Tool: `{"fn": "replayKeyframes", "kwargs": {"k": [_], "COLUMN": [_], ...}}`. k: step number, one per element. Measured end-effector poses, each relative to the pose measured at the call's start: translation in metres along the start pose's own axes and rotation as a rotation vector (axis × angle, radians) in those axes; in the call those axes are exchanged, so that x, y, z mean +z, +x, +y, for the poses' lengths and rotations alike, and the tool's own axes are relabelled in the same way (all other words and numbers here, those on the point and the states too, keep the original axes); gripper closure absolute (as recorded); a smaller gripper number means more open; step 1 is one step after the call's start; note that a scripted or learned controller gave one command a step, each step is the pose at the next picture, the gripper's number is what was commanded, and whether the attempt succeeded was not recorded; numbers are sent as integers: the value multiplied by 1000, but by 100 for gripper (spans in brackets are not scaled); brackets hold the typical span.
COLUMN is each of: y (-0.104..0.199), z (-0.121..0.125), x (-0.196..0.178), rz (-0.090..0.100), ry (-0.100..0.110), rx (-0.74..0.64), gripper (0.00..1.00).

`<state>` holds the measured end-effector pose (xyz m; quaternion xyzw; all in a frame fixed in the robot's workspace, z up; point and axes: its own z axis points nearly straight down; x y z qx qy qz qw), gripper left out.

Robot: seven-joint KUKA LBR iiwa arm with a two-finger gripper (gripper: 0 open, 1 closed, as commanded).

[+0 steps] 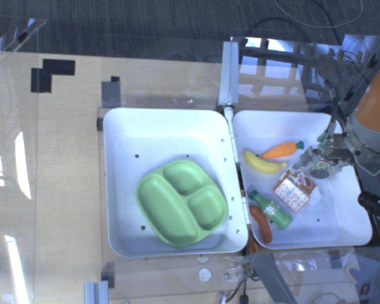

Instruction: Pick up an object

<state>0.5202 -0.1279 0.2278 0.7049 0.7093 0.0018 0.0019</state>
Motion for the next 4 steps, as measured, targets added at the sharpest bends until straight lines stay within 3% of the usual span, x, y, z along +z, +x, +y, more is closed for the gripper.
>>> {"fn": "replayKeyframes", "kwargs": {"k": [1,2,3,4], "y": [-54,-15,-14,6], "z": [39,52,56,142], "x": [113,140,127,36], "rz": [-1,0,1,-2], "ry": [-4,-4,-13,-4], "rx": [171,117,114,-99], "gripper": [0,0,100,100]}}
